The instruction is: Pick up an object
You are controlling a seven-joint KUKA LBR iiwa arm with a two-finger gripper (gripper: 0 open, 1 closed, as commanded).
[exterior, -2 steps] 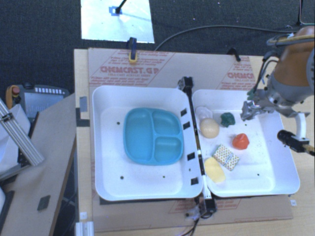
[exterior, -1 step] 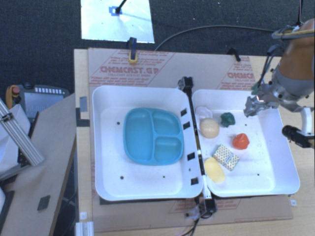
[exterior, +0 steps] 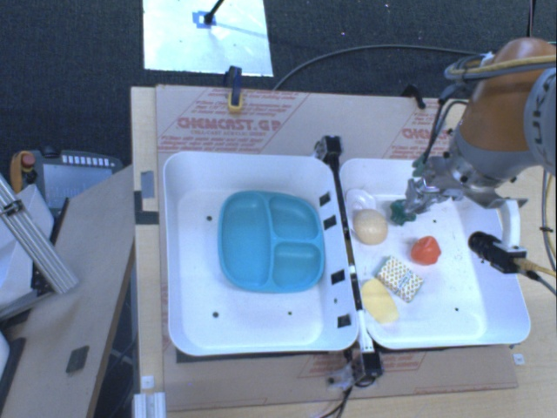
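Note:
The right bin [exterior: 496,316] holds several small objects: a beige egg-shaped ball [exterior: 370,227], a red piece [exterior: 426,250], a white block with a yellow pattern [exterior: 400,278], a pale yellow piece [exterior: 379,300] and a whitish piece [exterior: 359,200] by the divider. A small dark green object [exterior: 399,212] lies just right of the ball. My gripper [exterior: 412,200] hangs low over the bin's upper middle, its tip right at the green object. The wrist hides whether the two touch.
The left bin [exterior: 187,320] carries a blue divided plate [exterior: 270,240]. A black divider with clips [exterior: 341,233] runs between the bins. A black cable fitting [exterior: 492,251] sits at the right bin's right wall. The grey and orange arm [exterior: 509,103] fills the upper right.

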